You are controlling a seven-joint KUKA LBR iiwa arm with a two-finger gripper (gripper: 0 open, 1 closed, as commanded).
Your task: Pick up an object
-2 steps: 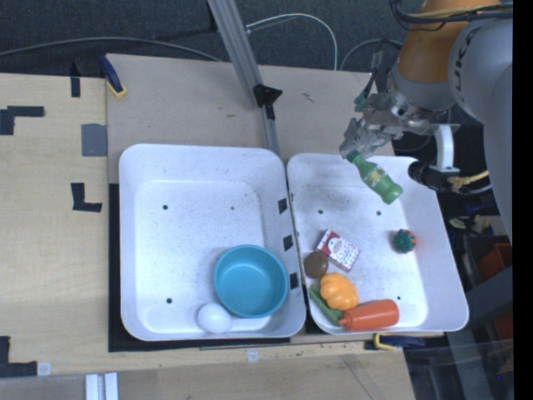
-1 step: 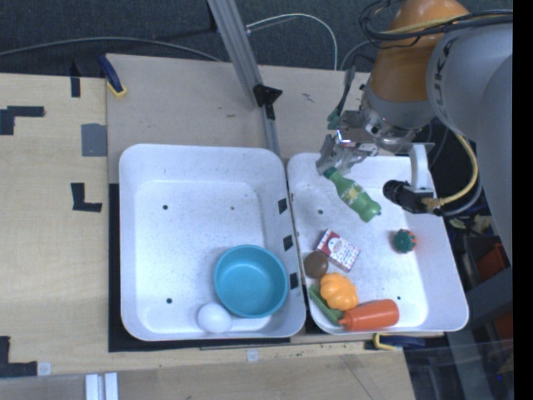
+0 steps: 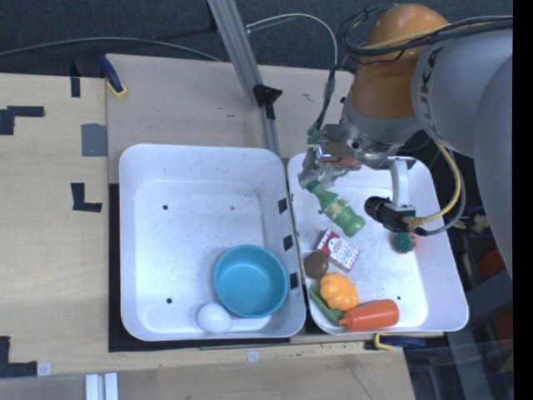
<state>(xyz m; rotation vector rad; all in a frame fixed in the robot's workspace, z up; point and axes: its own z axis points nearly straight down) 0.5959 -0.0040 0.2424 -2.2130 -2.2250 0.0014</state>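
Tool (image 3: 316, 173): low over right white bin (image 3: 441, 298), at neck of green plastic bottle (image 3: 340, 210); whether it grips, you cannot tell. Your risk: the bottle slipping or rolling away.

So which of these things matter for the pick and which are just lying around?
In play: end effector, green bottle just below it in the right bin.
Lying about: blue bowl, white ball, orange pepper, red carton, carrot.
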